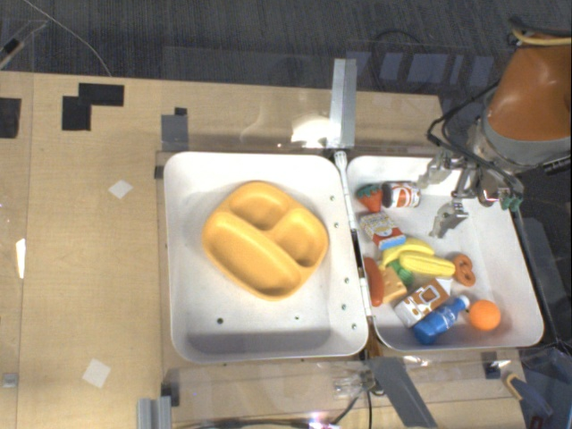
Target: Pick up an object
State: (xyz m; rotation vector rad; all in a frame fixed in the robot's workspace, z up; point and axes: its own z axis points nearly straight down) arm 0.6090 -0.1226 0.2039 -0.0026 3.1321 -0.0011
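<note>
Gripper (450,214), closure cannot tell, hovers up-right of the banana (416,261): likely light, stiff, slick plastic; best pinched across its narrow middle.

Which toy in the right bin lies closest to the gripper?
The small bottle with the red band, lying on its side at the bin's far left corner, is closest to the gripper. The banana and orange lie farther.
</note>
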